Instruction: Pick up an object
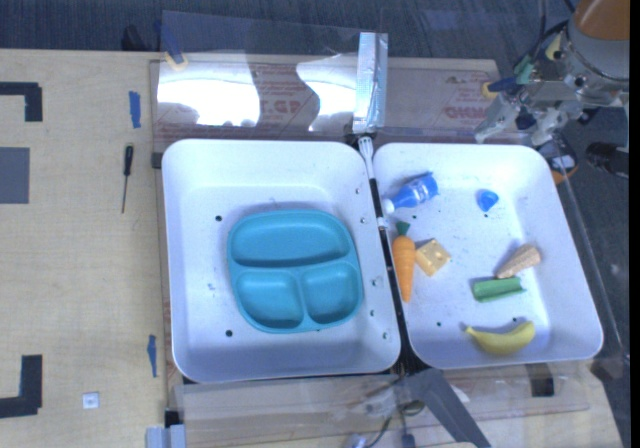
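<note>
In the right bin [560,336], nearest lies a banana [500,337], then a green piece [496,287], a carrot [403,267], and farther a blue bottle [413,190]. The left bin [190,236] holds a blue tray [293,269]. The gripper [535,106] hangs beyond the far right corner; whether its jaws are apart I cannot tell.

tray [292,271] teal | carrot [403,267] orange | banana [501,336] yellow | bins [190,236] white

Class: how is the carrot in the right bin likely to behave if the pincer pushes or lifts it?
The carrot looks like a stiff toy, probably light. Its rounded, tapered body may roll or pivot when pushed. It lies against the bin wall, so a grasp there could be cramped.
</note>
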